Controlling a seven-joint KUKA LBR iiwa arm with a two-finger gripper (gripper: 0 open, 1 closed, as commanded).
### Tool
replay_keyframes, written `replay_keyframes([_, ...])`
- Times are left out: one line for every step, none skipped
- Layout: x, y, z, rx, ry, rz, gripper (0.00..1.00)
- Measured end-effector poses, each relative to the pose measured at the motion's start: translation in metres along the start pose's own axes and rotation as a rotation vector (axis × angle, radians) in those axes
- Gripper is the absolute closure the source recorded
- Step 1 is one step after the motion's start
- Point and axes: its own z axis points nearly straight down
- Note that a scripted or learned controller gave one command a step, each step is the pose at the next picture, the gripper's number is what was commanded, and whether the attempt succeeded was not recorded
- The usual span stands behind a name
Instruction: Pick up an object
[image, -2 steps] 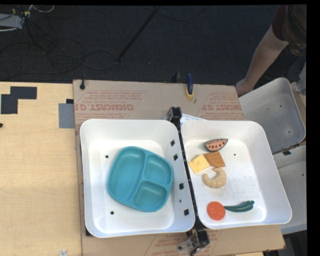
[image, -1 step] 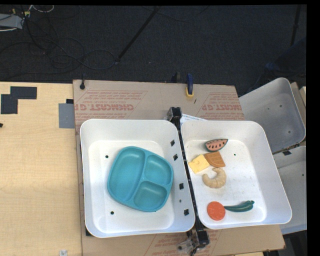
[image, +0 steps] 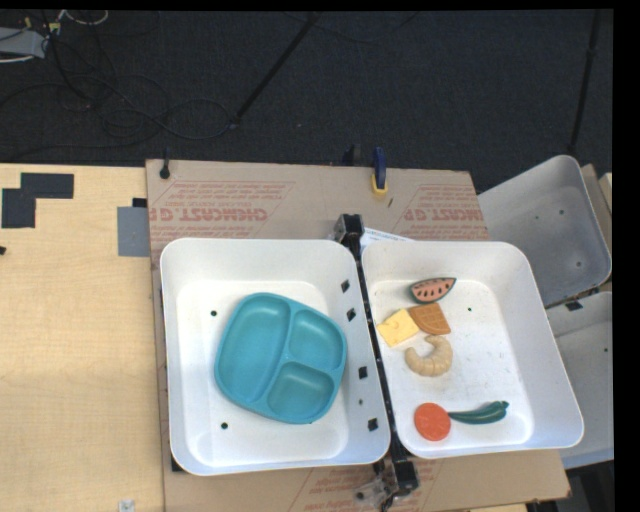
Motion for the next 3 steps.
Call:
replay_keyframes([0.003,0.001,0.001,0.002,0.002,-0.009,1.00])
replay_keyframes([0.108,0.000,0.000,0.002,0.004,-0.014,1.00])
replay_keyframes([0.041,0.000,0.001,0.002,0.000,0.003,1.00])
